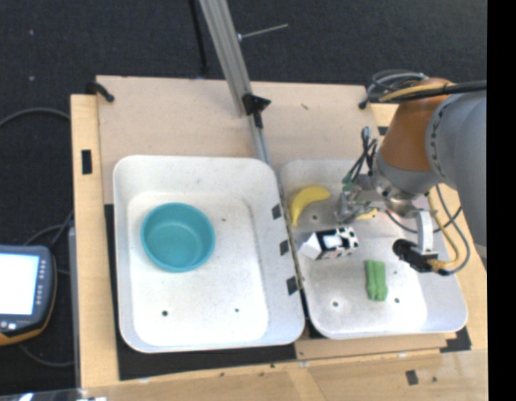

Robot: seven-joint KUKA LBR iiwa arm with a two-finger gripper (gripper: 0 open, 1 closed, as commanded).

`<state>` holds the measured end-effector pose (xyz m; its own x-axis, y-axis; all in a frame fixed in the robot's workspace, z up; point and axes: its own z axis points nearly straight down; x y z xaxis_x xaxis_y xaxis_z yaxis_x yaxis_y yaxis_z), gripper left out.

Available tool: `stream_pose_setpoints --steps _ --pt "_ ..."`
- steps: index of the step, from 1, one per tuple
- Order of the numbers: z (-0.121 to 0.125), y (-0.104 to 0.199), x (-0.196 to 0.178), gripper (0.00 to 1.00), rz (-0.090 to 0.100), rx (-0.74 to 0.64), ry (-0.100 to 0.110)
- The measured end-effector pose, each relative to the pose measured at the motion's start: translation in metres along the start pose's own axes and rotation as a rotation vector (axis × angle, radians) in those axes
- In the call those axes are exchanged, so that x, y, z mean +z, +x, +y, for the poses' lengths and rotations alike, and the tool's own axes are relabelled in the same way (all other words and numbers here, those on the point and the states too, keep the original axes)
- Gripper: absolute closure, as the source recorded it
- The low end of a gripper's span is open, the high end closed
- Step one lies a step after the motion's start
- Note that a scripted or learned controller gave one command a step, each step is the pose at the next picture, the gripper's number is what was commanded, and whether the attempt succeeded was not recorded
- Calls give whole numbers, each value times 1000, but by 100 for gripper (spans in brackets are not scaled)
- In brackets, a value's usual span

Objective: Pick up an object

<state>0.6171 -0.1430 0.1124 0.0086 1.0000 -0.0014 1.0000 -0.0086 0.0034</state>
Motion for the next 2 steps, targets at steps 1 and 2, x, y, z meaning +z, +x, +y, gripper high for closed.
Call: stream_pose_setpoints --steps 1,2 --pt "-7 -1 -48 100 1 -5 -2" --pt "-6 -2 -100 100 0 -11 0"
